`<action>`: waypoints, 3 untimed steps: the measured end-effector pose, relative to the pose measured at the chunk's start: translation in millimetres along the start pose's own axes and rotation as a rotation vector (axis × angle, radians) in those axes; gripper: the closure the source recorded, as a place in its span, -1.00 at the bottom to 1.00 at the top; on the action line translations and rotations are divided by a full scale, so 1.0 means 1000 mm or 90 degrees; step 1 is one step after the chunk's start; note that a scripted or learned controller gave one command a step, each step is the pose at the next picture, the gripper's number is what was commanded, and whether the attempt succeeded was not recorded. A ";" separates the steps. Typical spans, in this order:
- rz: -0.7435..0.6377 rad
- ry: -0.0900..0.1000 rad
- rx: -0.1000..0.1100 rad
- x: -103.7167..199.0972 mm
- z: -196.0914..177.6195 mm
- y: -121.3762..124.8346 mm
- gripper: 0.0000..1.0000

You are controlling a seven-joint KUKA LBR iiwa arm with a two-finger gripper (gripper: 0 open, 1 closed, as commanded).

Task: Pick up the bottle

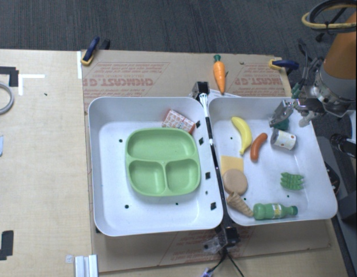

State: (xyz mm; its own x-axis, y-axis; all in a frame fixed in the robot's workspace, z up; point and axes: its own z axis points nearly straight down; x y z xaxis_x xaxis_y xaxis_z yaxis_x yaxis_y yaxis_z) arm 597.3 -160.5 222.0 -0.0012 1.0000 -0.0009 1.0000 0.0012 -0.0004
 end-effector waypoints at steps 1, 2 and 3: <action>-0.060 0.001 0.000 0.044 0.128 -0.099 -1.00; -0.058 0.001 -0.002 0.044 0.118 -0.098 1.00; -0.093 0.000 0.000 0.089 0.006 -0.116 1.00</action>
State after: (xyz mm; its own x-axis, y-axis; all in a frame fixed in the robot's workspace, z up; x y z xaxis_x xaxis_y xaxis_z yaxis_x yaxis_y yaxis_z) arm 481.3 -72.1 215.9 -0.1462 0.9893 -0.0006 0.9893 0.1462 -0.0006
